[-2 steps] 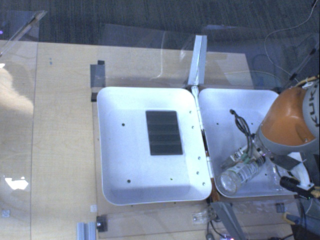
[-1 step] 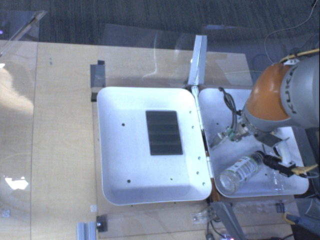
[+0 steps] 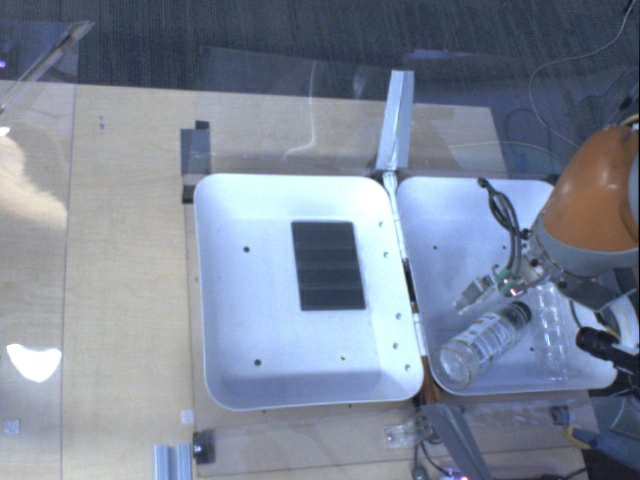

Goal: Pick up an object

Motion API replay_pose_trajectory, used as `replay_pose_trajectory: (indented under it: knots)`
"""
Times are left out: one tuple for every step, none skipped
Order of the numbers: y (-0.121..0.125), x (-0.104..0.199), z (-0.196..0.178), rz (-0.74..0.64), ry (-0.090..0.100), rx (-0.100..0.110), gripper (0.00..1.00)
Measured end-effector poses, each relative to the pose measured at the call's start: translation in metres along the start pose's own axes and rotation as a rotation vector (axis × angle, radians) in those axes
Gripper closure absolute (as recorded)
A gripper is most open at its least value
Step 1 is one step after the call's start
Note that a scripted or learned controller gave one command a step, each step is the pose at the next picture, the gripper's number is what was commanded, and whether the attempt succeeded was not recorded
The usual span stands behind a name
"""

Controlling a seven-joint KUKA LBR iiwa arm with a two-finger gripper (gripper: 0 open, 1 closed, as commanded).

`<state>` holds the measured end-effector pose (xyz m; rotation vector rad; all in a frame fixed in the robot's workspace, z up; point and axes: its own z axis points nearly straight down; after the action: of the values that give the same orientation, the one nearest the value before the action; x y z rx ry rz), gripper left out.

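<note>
Lying on its side near the front edge of the right shallow white bin point(image 3: 440, 218) is a clear plastic bottle with a dark cap point(image 3: 487, 341). Its base points to the front left corner of this bin and its cap points up and to the right, toward the arm. Just to the right of the bottle there is a second clear plastic object point(image 3: 552, 333), standing more or less along the bin's right side; its exact shape I cannot tell, because it is transparent against the white floor.

Over the right bin reaches the grey arm with the orange band point(image 3: 598, 203), coming from the right. Its two-finger gripper point(image 3: 495, 286) is low in the bin, just above the bottle's cap end and very near to it. Whether it touches the bottle I cannot tell, and how far the gripper is open I also cannot tell, since the tip is small and blurred.

On the floor of the left shallow white bin point(image 3: 230, 268) lies a flat dark rectangular object point(image 3: 327, 265), near the middle, well apart from the bottle.
</note>
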<state>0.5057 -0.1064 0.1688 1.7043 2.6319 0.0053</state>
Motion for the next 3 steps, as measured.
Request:
replay_pose_trajectory:
  knots:
    - [-0.027,-0.018,0.070,-0.074,-0.001,-0.001,0.00]
    - [-0.023,-0.019,0.058,-0.075,-0.006,-0.008,1.00]
    - [-0.037,-0.045,-0.025,-0.032,-0.003,-0.002,1.00]
